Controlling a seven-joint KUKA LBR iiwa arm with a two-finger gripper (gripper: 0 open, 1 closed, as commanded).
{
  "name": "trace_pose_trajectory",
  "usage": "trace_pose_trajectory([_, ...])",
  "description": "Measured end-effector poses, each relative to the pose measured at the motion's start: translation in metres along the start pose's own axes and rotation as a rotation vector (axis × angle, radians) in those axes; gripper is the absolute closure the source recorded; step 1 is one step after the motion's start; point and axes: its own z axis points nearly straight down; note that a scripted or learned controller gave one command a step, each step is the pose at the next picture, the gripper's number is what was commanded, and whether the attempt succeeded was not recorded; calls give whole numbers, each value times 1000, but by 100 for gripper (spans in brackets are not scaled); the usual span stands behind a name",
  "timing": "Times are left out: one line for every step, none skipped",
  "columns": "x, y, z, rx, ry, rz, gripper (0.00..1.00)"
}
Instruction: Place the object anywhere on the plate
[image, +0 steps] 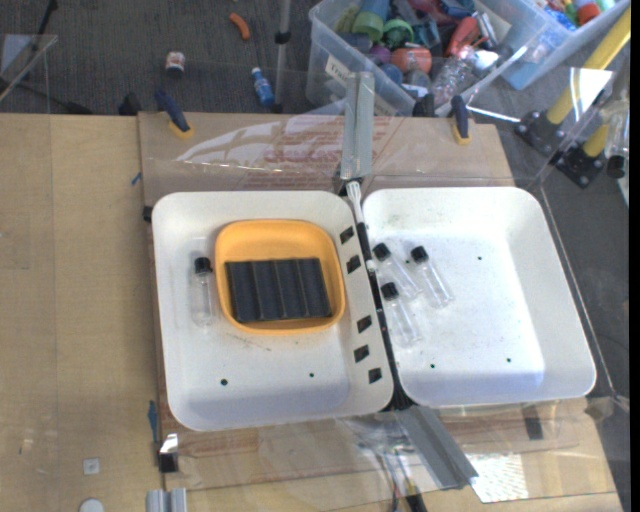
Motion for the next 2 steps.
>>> trace_pose_trajectory([0,0,0,0,-2,-65,100])
trace_pose_trajectory([0,0,0,0,-1,-51,100])
